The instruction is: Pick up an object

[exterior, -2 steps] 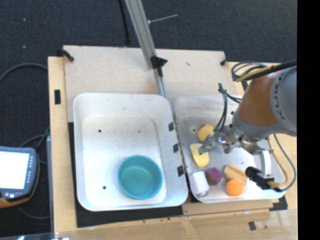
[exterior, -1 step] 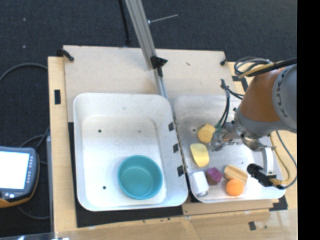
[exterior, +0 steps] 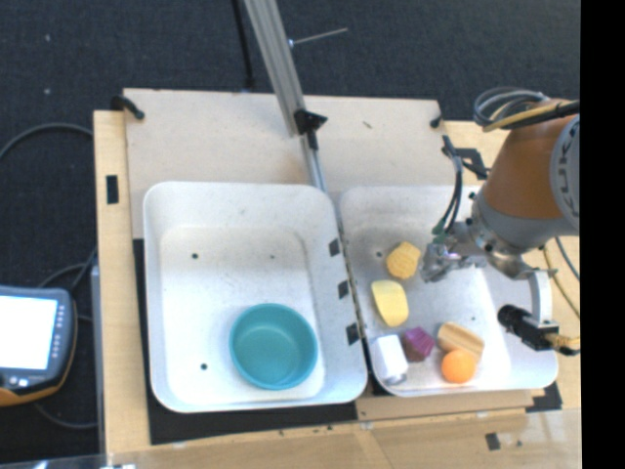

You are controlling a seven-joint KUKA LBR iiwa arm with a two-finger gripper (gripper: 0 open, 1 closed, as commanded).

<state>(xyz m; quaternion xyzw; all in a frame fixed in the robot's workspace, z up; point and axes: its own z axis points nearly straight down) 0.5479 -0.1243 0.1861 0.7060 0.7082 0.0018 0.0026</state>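
Grey gripper (exterior: 437,262) hung low over right bin (exterior: 508,374) | finger spread and hold: could not tell | yellow lump (exterior: 403,260) just left of it, contact unclear | yellow block (exterior: 391,303) below-left

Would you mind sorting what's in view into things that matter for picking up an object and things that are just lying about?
For the job:
gripper
round yellow piece
yellow block
white cylinder
purple piece
tan block
orange ball
right bin

Lying about:
teal bowl
left bin
handheld screen
metal rail
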